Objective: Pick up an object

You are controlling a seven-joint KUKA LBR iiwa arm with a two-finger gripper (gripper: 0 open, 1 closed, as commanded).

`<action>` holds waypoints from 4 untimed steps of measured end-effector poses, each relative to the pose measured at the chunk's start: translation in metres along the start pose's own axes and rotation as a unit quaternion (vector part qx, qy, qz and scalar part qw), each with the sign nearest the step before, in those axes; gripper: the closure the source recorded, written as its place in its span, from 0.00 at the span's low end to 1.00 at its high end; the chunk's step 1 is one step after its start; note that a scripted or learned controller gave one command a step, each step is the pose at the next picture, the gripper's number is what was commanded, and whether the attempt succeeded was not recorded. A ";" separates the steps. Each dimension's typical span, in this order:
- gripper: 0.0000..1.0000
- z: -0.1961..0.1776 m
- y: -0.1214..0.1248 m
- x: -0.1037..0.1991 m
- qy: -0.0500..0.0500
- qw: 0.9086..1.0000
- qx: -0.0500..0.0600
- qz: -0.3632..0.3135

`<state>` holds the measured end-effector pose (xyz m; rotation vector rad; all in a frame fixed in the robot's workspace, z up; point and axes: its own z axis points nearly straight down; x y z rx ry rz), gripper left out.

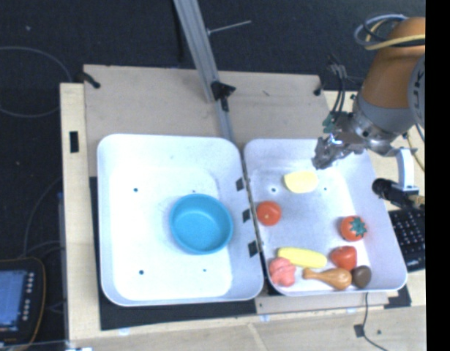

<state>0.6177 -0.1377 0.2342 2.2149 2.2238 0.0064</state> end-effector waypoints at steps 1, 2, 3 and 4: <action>1.00 0.004 0.014 0.047 0.000 1.000 0.001 -0.002; 1.00 -0.007 0.014 0.099 0.001 1.000 0.000 -0.003; 1.00 -0.019 0.020 0.152 0.001 1.000 0.002 -0.002; 1.00 -0.006 0.024 0.199 0.000 1.000 0.005 -0.002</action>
